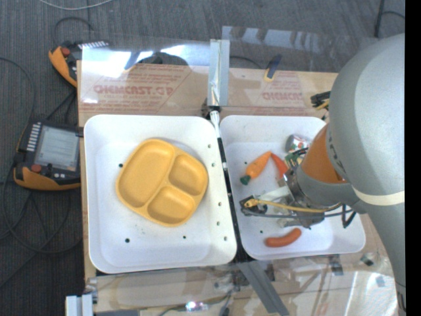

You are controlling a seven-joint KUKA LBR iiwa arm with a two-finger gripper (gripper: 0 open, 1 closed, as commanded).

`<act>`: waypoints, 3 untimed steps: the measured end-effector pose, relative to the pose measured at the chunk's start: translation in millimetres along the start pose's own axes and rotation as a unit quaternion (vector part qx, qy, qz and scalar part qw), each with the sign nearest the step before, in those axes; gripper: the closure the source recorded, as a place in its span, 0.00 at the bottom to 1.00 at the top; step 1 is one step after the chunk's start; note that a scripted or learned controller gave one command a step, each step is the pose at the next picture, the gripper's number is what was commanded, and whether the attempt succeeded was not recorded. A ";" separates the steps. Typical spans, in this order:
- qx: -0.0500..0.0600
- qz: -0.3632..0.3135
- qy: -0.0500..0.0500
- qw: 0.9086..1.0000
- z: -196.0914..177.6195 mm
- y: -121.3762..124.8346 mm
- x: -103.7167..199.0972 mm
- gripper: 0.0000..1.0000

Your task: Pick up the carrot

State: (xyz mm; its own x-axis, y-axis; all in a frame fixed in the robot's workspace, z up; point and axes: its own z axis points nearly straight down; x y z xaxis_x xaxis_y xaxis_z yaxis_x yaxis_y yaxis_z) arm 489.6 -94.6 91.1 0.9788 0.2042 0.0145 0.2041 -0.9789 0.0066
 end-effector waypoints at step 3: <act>-0.001 0.000 0.000 1.000 0.0 0.0 -0.2 1.00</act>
